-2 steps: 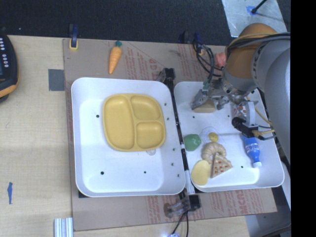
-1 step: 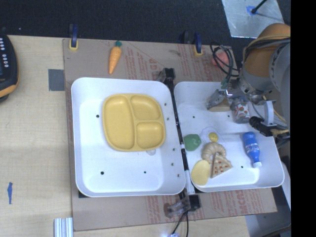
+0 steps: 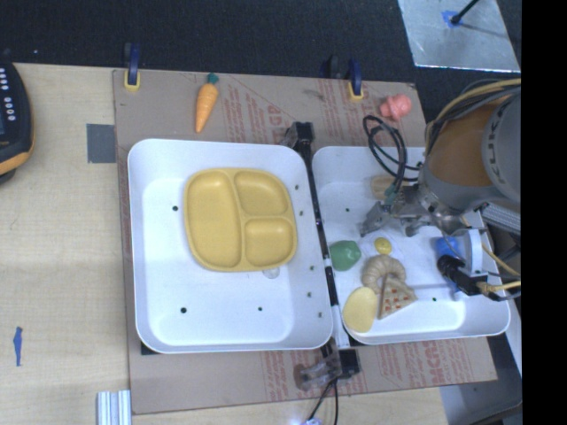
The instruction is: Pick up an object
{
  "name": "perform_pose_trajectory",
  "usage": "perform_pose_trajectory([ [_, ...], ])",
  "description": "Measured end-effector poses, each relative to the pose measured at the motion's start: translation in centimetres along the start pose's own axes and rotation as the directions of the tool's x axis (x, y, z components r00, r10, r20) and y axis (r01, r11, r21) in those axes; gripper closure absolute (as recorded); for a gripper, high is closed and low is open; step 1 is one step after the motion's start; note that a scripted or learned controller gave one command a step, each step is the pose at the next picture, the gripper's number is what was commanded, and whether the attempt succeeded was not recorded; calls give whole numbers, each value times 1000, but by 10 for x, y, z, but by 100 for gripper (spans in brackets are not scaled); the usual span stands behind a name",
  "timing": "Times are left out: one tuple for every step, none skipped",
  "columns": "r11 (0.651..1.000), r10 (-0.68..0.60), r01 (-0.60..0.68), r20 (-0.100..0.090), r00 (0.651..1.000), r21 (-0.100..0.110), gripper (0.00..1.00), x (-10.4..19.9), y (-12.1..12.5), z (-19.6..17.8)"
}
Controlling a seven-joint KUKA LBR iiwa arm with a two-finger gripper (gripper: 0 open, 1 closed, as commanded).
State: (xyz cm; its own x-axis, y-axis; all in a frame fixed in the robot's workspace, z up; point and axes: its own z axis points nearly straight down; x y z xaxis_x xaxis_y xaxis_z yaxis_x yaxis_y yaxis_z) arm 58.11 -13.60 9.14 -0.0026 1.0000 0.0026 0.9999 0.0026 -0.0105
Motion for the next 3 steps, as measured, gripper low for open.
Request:
perform_pose_trajectory([
  [1000, -4, 4, 5, 1000, -15, 0, -32, 70, -3],
  [1000, -1, 1, -1, 1000, 1, 0, 18, -16, 0],
  [1000, -3, 3, 5, 1000, -14, 0, -15, 47, -2],
])
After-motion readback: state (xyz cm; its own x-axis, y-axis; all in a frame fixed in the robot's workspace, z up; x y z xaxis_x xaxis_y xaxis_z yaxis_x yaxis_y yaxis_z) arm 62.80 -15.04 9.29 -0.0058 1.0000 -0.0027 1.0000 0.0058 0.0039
